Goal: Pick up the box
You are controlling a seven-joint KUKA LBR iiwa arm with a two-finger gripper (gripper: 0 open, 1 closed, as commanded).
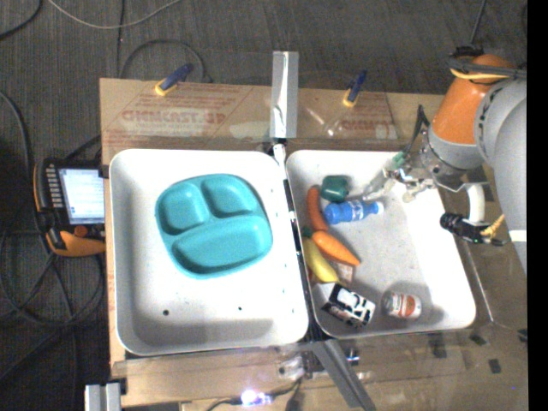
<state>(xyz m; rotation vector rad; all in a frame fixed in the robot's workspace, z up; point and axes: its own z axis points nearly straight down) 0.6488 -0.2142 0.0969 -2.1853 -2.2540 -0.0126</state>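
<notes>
While the pincer (401, 178) hangs at the right bin's (445, 264) upper right, its grip too blurred to tell, the box (350, 305) lies well apart at lower centre, down-left of it, long axis slanting toward lower right.

dim grainy view, bright overexposed bins
</notes>
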